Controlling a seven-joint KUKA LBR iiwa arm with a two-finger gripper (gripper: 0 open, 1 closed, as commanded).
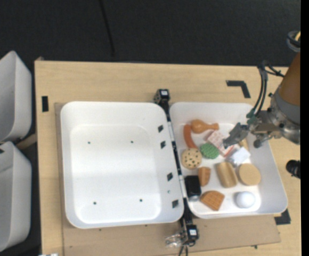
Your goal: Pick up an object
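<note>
Gripper (235, 137) (finger state impossible to tell) hovers over right bin (271, 159), above pink-and-white packet (217, 138).

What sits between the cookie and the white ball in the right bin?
In the camera view, between the cookie and the white ball lie a small orange block and a tan cylinder, side by side.
</note>
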